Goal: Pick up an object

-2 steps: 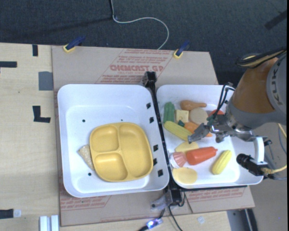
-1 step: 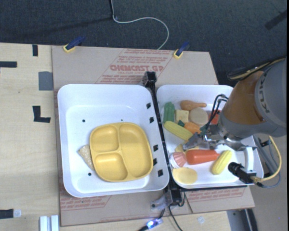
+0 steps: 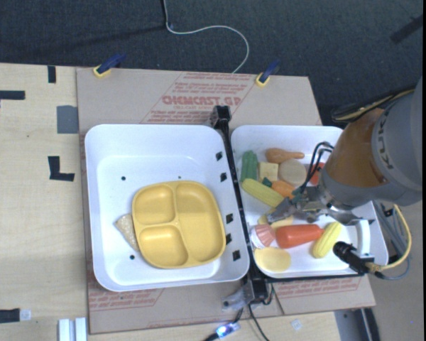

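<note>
My claw (image 3: pixel 295 208) is hovering over the right bin (image 3: pixel 355 265) | grip: cannot tell | nothing is lifted yet.

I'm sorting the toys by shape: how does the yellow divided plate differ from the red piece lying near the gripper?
The yellow divided plate is broad and flat, with three compartments; the red piece is a narrow, rounded stick shape. The plate lies in the left bin, with something pale tucked under its edge; the red piece lies in the right bin, crowded among other toy foods just below the gripper. Both look like smooth plastic.
</note>
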`<state>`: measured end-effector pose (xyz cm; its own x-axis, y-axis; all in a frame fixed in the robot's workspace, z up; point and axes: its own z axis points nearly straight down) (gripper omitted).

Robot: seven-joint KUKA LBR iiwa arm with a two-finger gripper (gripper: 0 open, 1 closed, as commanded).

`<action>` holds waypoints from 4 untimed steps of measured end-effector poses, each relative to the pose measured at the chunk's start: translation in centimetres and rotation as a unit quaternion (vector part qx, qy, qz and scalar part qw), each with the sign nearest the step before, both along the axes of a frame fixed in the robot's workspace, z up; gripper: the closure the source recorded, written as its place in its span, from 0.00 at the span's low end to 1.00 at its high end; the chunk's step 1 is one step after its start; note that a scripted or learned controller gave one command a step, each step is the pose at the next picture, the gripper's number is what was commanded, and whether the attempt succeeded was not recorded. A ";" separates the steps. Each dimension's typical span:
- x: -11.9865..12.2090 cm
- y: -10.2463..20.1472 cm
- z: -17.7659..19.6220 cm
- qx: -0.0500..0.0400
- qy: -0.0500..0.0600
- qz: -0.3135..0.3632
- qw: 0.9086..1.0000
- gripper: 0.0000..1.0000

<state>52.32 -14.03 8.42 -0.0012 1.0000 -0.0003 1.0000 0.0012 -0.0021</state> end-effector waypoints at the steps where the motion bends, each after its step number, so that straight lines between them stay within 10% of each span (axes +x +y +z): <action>1: 0.2 0.0 1.3 0.000 -0.003 0.000 1.000 1.00; 4: -0.7 -0.3 14.2 0.000 -0.002 0.000 1.000 1.00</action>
